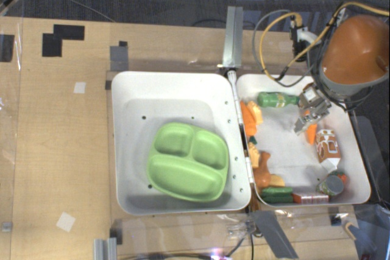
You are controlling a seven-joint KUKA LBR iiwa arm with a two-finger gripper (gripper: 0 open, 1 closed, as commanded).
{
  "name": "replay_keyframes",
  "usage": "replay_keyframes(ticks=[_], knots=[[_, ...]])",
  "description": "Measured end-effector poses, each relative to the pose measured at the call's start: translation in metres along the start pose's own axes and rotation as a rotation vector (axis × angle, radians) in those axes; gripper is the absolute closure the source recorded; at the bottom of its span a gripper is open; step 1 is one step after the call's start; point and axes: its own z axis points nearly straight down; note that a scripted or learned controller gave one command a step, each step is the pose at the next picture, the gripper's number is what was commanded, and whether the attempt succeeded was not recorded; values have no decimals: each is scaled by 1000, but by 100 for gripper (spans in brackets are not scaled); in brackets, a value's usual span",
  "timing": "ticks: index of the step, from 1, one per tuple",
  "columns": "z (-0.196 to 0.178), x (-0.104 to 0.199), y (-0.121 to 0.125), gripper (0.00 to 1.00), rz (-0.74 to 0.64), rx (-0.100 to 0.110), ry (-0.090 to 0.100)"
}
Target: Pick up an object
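Camera view: two-finger gripper (306, 117) low in right white bin (286, 152), jaw state unreadable, beside small orange carrot-like piece (311, 133) near green plastic bottle (276, 99); best centred squarely over carrot before closing.

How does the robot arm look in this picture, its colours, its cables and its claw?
The arm has a rounded orange band above a grey wrist. Yellow and black cables loop beside it, near a small white connector. The claw is small, metallic grey, with two thin fingers.
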Motion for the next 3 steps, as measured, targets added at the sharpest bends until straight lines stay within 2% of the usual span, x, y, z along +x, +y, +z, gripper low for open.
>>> replay_keyframes(ticks=[1, 2, 3], knots=[[-115, -7, 7, 100, 53, 18, 17], [16, 32, -38, 100, 63, 18, 15], [18, 4, 44, 100, -42, 9, 13]])
